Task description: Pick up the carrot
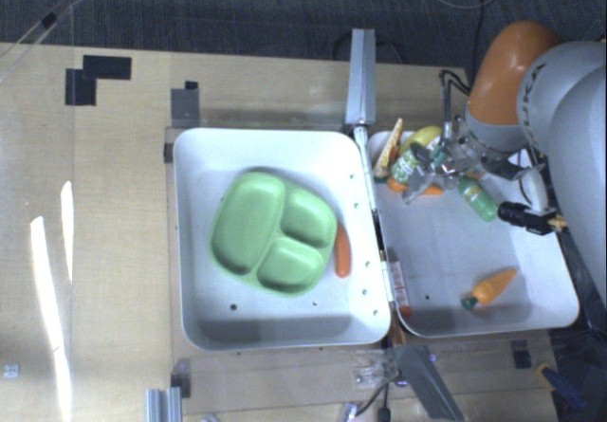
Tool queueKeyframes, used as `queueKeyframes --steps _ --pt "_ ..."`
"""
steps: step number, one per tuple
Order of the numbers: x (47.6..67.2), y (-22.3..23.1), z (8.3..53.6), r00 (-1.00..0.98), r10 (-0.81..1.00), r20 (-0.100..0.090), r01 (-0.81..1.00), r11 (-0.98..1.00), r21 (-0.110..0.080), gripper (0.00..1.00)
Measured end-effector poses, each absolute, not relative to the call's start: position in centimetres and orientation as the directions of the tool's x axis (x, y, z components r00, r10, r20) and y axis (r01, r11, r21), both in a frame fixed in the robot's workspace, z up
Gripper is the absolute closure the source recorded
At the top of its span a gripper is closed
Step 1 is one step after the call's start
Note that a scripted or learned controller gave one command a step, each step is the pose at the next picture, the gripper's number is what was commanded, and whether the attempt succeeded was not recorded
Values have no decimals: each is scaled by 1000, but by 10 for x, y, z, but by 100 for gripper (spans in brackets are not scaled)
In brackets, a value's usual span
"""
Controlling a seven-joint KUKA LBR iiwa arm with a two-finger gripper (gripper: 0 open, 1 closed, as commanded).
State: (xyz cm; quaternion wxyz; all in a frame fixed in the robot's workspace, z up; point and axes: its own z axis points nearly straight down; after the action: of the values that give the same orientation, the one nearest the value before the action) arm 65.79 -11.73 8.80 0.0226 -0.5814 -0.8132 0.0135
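Two white bins sit side by side on the table [114,221]. One carrot [492,286] lies near the right bin's [531,316] front edge. Well apart, the end effector [429,171] hangs over clutter at the back; its state cannot be told.

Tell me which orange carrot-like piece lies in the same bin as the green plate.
The plain orange carrot, beside the green divided plate in the left white bin. The green-tipped orange one lies in the right bin.
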Motion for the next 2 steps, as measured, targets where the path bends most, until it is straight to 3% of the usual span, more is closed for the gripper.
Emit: queueKeyframes --steps 1,2 --pt "637 -123 88 -234 972 -2 972 234 7 0" --pt "640 -127 87 -378 926 5 926 378 -6 0"
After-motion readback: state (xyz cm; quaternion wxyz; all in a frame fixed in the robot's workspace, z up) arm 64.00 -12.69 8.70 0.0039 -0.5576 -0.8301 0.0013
